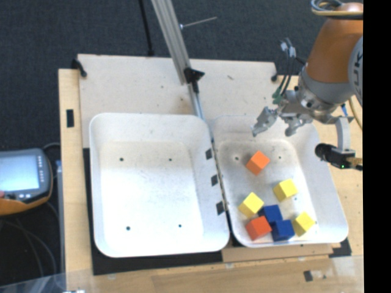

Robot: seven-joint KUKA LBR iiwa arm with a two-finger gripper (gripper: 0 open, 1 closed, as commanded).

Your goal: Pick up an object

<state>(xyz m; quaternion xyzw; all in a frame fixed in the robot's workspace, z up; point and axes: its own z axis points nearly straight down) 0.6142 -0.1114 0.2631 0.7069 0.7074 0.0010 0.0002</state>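
Note:
The right bin [317,182] holds several small cubes. An orange cube [258,162] lies alone near its middle. Toward the front sit a yellow cube [285,190], a second yellow cube [250,204], a third yellow cube [303,223], two blue cubes [272,214] and another orange cube [258,226]. My gripper [280,124] hangs open over the bin's back edge, above and behind the lone orange cube, with nothing between its fingers.
The left bin [153,182] lies beside the right one. A slanted metal pole [174,35] rises from the seam between the bins. A small screen device [21,176] sits off the bench at the left.

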